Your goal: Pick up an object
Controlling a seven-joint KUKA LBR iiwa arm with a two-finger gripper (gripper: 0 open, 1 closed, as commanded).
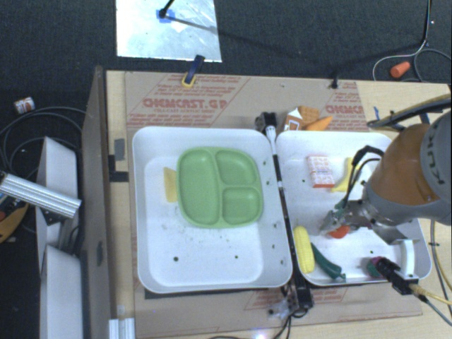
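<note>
1. The arm (pixel 413 171) reaches into the right bin (pixel 367 143) from the right; its claw (pixel 341 224) sits low over the bin floor.
2. Whether the claw is apart or together cannot be told from this view.
3. A small red-orange object (pixel 340 232) lies on the bin floor just at the claw tip; nothing is visibly gripped.
4. Other candidates in that bin: yellow corn (pixel 304 248), green item (pixel 326 262), red-and-white packet (pixel 320 170).
5. The left bin (pixel 152 189) holds a green divided plate (pixel 219 187).
6. Judgement: approach is made; the grasp is unconfirmed and the lift remains.
</note>
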